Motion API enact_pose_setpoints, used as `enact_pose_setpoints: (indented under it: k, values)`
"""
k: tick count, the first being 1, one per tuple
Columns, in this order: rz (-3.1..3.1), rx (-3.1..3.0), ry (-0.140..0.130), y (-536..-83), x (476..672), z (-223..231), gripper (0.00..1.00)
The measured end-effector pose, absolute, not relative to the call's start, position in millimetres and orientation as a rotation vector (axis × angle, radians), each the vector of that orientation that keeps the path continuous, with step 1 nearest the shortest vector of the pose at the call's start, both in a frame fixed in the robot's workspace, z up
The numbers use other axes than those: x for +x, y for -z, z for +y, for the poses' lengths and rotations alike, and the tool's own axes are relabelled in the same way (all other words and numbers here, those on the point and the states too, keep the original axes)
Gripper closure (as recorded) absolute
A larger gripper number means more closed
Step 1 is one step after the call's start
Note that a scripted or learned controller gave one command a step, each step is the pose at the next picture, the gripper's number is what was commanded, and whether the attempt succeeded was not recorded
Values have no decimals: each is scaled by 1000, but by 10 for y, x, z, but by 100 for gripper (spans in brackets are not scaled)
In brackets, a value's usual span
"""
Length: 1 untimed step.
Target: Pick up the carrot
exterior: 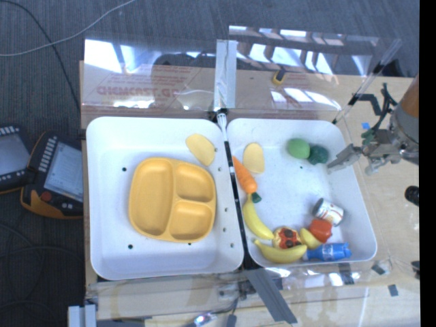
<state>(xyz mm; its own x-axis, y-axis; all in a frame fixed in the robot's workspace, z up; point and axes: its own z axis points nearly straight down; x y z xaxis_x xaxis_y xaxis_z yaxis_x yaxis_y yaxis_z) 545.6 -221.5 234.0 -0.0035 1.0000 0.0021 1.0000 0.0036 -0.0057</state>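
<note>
Grey metal forms the pincer (347, 157), which hangs at the right rim of the right bin (357, 182), well apart from the carrot (244, 176). Whether its fingers are apart or together cannot be told; nothing is visible between them.

The carrot lies inside the right bin, against that bin's left wall, orange body pointing up-left and green stub toward the bananas (262, 234). A pale yellow slice (253, 158) sits just beside the carrot on the side toward the pincer. Two green balls (305, 150) lie between the carrot and the pincer, nearer the pincer. A small can (329, 212) and a blue bottle (328, 252) lie farther from the carrot, toward the bin's near right corner. Across the dividing wall from the carrot, the left bin (109, 182) holds a yellow divided plate (172, 199).

Assessment: no part of the task appears complete. The carrot rests untouched. Remaining steps: traverse the bin to the carrot, descend, grip, lift.
</note>
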Motion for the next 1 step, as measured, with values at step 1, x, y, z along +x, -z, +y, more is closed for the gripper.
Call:
enact_pose_setpoints:
  k: [1]
  values:
    - [-2461, -1950, -4, -2837, 5629, -1392, 0]
